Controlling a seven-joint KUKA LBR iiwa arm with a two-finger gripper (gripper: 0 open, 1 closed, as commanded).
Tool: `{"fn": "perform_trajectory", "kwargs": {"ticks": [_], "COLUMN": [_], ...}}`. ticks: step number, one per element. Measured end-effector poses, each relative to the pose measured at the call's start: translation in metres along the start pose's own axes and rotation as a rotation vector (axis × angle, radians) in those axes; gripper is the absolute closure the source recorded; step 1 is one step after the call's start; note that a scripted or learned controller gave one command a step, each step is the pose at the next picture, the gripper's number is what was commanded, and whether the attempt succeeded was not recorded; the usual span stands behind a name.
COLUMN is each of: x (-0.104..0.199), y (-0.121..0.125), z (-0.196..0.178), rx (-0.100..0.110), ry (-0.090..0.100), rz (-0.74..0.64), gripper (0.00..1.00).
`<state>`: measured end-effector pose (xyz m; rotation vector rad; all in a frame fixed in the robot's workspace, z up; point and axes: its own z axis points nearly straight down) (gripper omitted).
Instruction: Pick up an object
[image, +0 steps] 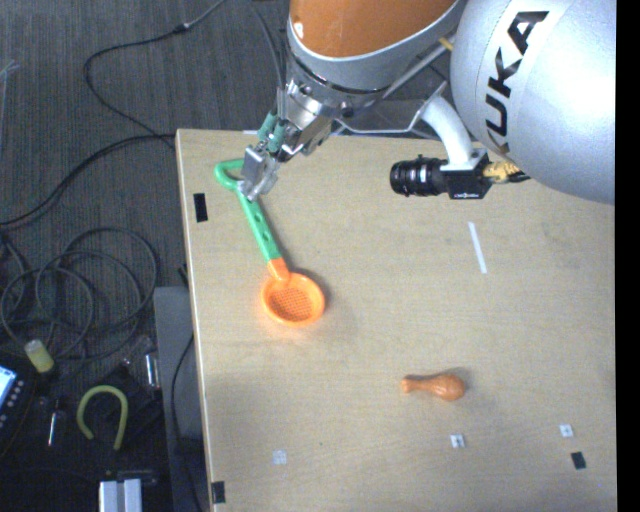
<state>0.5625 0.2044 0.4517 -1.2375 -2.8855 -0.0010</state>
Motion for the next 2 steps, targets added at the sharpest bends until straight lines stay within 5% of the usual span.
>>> {"fn": "perform_trajectory", "kwargs": {"ticks": [2], "x": [0.0005], "y": [0.0019], "z": [-0.0181], "rx": [-0.001], "ry": [0.002], "rz": [-0.002], "gripper": [1.0]}}
